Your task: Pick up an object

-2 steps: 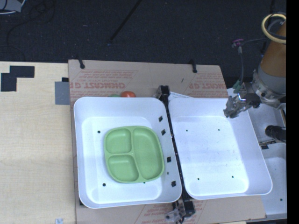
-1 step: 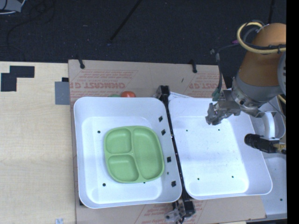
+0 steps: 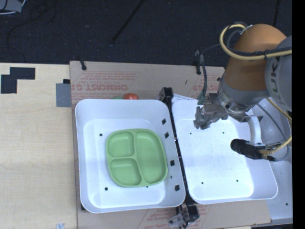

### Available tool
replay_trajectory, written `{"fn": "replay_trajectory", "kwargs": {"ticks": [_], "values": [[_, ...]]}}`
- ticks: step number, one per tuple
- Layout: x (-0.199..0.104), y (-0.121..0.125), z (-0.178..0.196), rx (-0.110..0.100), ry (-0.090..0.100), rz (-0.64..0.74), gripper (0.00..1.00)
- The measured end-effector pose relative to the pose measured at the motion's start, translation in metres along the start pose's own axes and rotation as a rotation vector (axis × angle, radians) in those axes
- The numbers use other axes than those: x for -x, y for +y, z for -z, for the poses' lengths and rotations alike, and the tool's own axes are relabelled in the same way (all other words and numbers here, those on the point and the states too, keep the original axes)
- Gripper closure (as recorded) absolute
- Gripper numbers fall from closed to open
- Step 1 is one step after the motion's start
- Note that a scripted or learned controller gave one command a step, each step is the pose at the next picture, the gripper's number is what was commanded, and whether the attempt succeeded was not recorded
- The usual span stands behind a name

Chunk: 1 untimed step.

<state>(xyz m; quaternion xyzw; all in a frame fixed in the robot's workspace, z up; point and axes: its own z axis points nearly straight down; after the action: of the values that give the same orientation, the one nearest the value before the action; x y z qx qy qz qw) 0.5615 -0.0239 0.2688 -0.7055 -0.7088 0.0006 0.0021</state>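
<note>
Green three-section plate [image 3: 137, 157] lies flat in the middle of the left bin [image 3: 90, 194]. Small red thing [image 3: 130, 97] sits just beyond that bin's far rim. Arm [image 3: 248, 75] reaches in from the right. Pincer [image 3: 206, 118] is over the right bin [image 3: 228, 190], far-left part, well apart from the plate. Apart or together: can't tell.

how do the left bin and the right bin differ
The left bin holds a green divided plate; the right bin has the gripper over its far end. A small red thing sits behind the left bin's far rim; the arm reaches over the right bin's. Both are shallow, white and rectangular.
</note>
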Motion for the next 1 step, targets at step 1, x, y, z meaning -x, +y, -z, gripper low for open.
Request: {"fn": "replay_trajectory", "kwargs": {"ticks": [1], "values": [[-0.0444,-0.0042,-0.0035,0.000,-0.001,-0.002,1.00]]}}
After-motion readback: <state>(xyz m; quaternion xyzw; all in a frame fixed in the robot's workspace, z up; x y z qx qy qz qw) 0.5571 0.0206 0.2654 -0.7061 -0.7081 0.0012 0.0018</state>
